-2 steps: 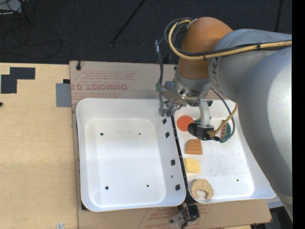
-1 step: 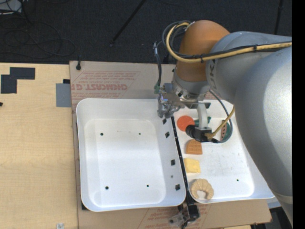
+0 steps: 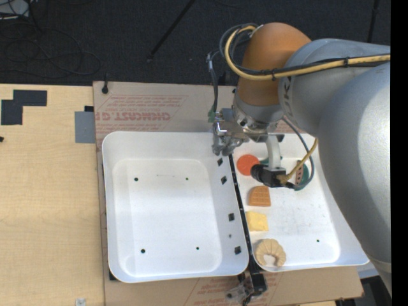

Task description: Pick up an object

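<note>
Arm (image 3: 331,107) comes in from the right and covers the far right part of the right bin (image 3: 319,225). Its grey body runs out of frame at the right edge. The orange band (image 3: 268,56) sits above the wrist.

The jaws are below and left of the wrist, over the far end of the seam between the two bins. They read as a small metal cluster against the white rim. Cannot tell whether they are open or closed, or whether they have hold of anything.

Right bin, along its left side from far to near:
- red-orange disc (image 3: 245,164), right edge hidden by robot hardware, just beside the jaws
- waffle-textured orange piece (image 3: 259,197)
- pale yellow square (image 3: 257,221)
- croissant (image 3: 270,252) in the near left corner, touching the rim

A green curved thing (image 3: 310,173) sits further right and is half hidden, so the type is unclear.

Left bin (image 3: 108,203) shows a white floor with four small dark dots. Black clips (image 3: 231,217) run along the seam.

Both bins rest on a cardboard sheet (image 3: 146,107) with mirrored red print, on the wooden bench (image 3: 44,190). Grey and black patches show on the bench at far left.
</note>
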Available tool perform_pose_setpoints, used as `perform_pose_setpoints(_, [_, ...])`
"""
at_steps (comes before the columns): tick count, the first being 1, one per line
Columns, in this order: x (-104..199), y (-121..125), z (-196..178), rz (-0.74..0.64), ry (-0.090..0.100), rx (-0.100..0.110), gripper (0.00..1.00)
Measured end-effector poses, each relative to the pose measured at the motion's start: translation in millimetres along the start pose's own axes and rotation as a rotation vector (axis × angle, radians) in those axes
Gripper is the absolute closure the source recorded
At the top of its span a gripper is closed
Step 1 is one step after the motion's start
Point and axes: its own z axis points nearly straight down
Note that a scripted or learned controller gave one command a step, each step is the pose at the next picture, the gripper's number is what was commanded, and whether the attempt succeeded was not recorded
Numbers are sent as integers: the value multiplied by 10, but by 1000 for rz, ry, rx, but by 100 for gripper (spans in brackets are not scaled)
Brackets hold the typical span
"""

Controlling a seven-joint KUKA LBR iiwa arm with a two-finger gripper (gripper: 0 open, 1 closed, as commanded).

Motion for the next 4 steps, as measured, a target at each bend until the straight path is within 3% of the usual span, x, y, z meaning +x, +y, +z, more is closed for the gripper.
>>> perform_pose_setpoints(3, [129,1,103,1,0,-1,100])
perform_pose_setpoints(4, [-262,-1,97,5,0,-1,100])
